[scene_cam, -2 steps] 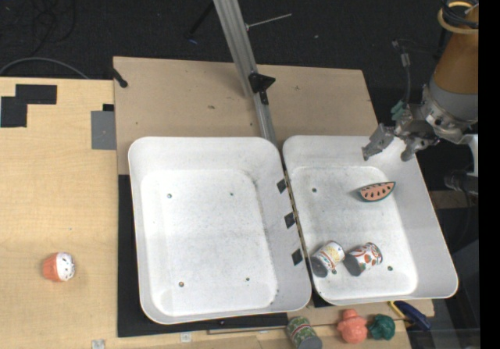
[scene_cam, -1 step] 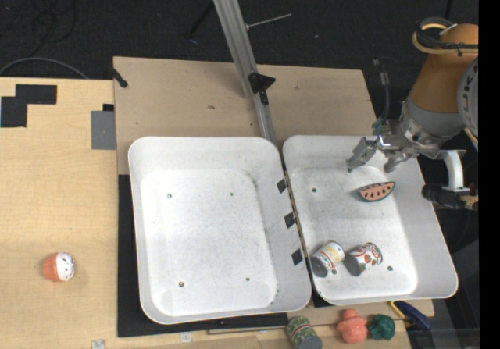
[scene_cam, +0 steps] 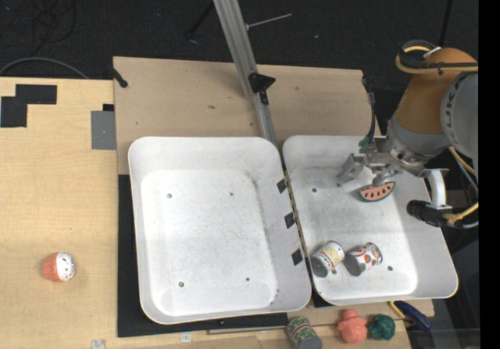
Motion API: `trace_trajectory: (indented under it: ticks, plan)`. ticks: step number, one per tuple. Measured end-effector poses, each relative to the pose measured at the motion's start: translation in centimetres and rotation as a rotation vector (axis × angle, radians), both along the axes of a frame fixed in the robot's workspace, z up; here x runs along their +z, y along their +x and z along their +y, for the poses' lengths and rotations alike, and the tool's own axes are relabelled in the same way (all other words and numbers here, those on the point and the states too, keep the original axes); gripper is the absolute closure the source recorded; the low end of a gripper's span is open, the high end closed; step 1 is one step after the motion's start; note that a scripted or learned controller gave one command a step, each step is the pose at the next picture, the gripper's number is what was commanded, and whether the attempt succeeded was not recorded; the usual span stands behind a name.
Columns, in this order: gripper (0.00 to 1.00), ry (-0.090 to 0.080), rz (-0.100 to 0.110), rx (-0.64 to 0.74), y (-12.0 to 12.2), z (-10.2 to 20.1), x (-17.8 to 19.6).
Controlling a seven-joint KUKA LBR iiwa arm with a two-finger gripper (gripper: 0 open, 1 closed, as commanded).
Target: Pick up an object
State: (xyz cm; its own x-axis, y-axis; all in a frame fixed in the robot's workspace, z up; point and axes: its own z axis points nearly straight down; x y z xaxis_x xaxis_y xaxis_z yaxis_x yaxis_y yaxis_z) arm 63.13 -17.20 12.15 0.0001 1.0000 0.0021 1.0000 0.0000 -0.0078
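Observation:
In the right bin [scene_cam: 422,281] lie a watermelon-slice toy [scene_cam: 377,192] near the far right, and two small printed cans, one yellowish [scene_cam: 329,256] and one with red and grey [scene_cam: 364,256], near the front edge. My gripper [scene_cam: 367,174] hangs low over the far part of this bin, its fingers spread apart. One finger [scene_cam: 348,171] points left and the other sits right at the top edge of the watermelon slice. Nothing is between the fingers. The grey arm with its orange band [scene_cam: 426,101] comes in from the right.
The left bin [scene_cam: 148,160] lies beside the right one. A slanted aluminium rail [scene_cam: 238,43] runs down to the bins' far junction. An orange-and-white round toy [scene_cam: 58,267] rests on the wooden bench at left. A green can [scene_cam: 301,332], pink toy [scene_cam: 351,326] and green toy [scene_cam: 381,327] lie beyond the front rim.

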Motion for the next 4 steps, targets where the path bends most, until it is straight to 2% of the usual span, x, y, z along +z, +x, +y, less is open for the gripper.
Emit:
trace_trajectory:
  ticks: [1,4]
  plan:
    - [1.0,-0.002,-0.006,-0.001,0.1,-0.1,1.3]
    - [1.0,-0.004,-0.012,-0.002,-0.6,-0.3,14.9]
